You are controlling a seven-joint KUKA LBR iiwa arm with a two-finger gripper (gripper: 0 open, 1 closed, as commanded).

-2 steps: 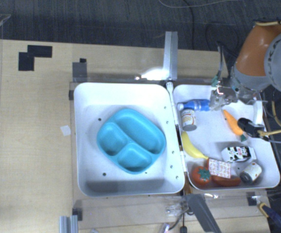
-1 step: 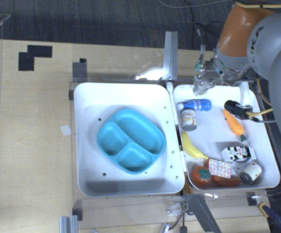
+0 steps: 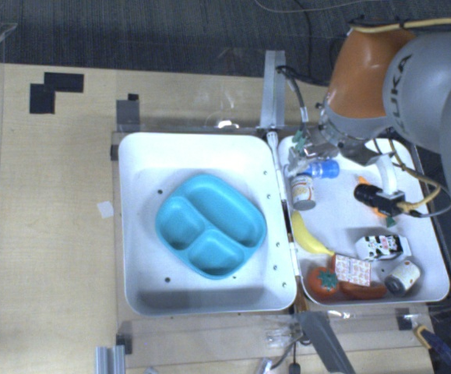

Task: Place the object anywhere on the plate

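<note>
A blue plastic plate with three compartments is seen lying flat in the middle of the left shallow white bin. The grey arm with the orange band is stretched in from the right. Its gripper is held low over the far left corner of the right shallow white bin, close to the wall between both bins. Whether the gripper is wide or narrow cannot be told from this angle. A small clear bottle with a blue cap is found on its side just beside the gripper; whether it is touched cannot be told. A small grey tin with a pale label is placed just in front of the gripper. Nearer to the camera, a yellow banana, a red round fruit, a small box with a red and white pattern, a black and white card box and a grey and white cup are gathered in the same bin, well apart from the plate.
</note>
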